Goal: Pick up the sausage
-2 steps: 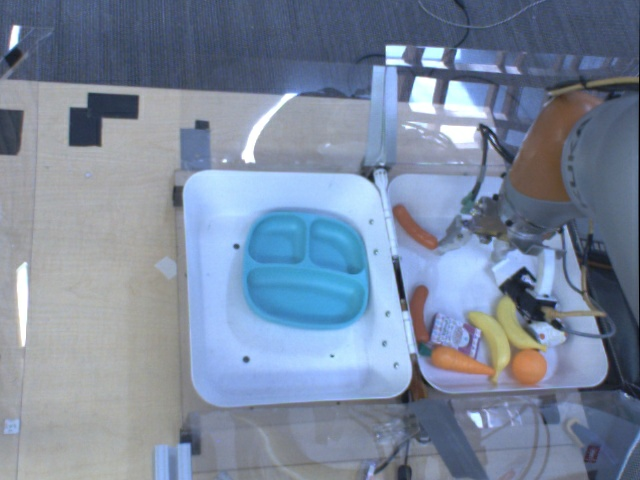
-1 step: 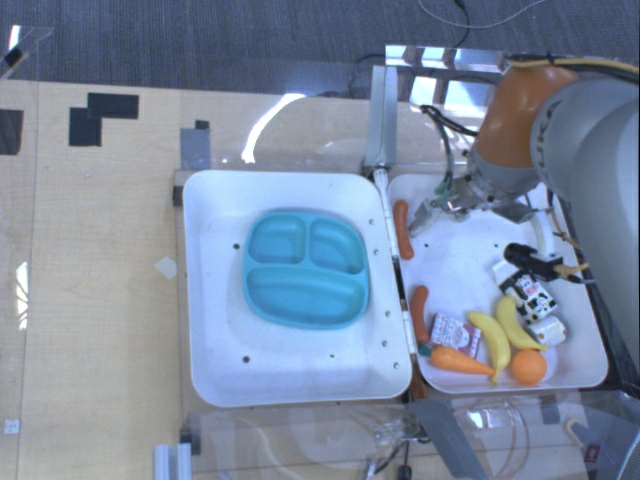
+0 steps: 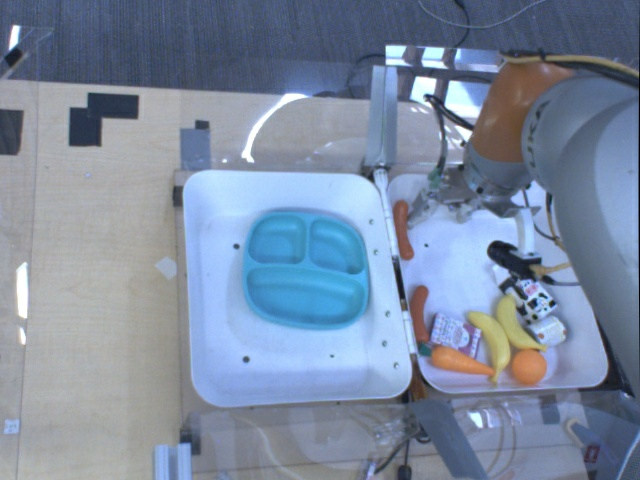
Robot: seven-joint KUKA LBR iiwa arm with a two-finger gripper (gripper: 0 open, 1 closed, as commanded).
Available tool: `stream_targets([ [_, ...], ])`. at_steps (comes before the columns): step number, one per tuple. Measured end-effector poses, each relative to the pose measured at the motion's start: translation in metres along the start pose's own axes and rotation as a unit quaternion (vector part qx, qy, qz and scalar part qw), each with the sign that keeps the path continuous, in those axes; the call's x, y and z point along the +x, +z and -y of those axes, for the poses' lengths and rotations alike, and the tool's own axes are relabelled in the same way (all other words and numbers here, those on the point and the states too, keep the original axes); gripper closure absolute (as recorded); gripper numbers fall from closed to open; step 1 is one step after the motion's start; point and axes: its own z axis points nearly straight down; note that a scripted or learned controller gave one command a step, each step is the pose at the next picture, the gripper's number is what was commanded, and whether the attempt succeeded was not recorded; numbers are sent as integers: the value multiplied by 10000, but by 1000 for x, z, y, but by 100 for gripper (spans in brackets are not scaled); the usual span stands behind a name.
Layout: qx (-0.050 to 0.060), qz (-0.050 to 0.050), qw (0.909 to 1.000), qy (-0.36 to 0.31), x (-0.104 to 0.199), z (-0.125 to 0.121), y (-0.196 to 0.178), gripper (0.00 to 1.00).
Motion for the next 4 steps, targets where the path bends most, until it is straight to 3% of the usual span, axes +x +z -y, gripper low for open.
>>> stream_targets([
  [1,4,-5,9983,585,1,0,0,0],
  [2,20,-2,9934,1149,4,14,-46,0],
  [3,1,-1,9992,406,2,0,0,0],
  [4,8,-4,9994,333,28,-3,-99,0],
])
